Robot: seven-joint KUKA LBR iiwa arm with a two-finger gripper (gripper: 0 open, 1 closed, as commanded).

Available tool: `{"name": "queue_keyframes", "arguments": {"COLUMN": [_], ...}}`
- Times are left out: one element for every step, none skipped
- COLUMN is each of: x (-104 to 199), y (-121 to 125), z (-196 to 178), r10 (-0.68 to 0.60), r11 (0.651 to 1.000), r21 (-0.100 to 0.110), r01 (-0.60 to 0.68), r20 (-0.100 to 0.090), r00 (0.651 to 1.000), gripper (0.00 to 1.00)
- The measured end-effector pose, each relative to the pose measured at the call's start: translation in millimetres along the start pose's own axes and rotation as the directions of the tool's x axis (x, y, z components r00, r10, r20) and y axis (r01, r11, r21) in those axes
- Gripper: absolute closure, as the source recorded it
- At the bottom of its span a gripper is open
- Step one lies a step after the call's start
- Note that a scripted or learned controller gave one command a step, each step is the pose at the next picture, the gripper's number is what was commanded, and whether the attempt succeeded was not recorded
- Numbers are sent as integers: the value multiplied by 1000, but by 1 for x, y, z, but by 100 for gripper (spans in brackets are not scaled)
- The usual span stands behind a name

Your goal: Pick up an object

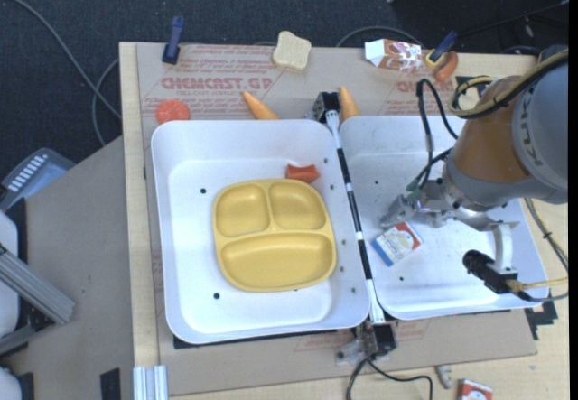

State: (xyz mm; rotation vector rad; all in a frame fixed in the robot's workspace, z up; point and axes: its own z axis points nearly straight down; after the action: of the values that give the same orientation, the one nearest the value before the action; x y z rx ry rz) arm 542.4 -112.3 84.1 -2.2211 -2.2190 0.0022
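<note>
Hovering low in the right bin (pixel 506 285), the hand (pixel 411 209) is seen just above-right of the small carton (pixel 396 243), whose long axis runs diagonally; finger state honestly can't be told.

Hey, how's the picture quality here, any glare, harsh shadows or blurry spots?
Camera view: light is even and soft, the white bins bright but not blown out; the yellow divided plate is sharp with a faint shadow; the small carton beside the gripper looks slightly soft; the dark floor loses detail.
</note>
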Motion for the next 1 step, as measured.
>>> {"name": "queue_keyframes", "arguments": {"x": [0], "y": [1], "z": [-10], "r10": [0], "r11": [1000], "r21": [-2], "r01": [0], "r20": [0], "r00": [1000], "gripper": [100]}}
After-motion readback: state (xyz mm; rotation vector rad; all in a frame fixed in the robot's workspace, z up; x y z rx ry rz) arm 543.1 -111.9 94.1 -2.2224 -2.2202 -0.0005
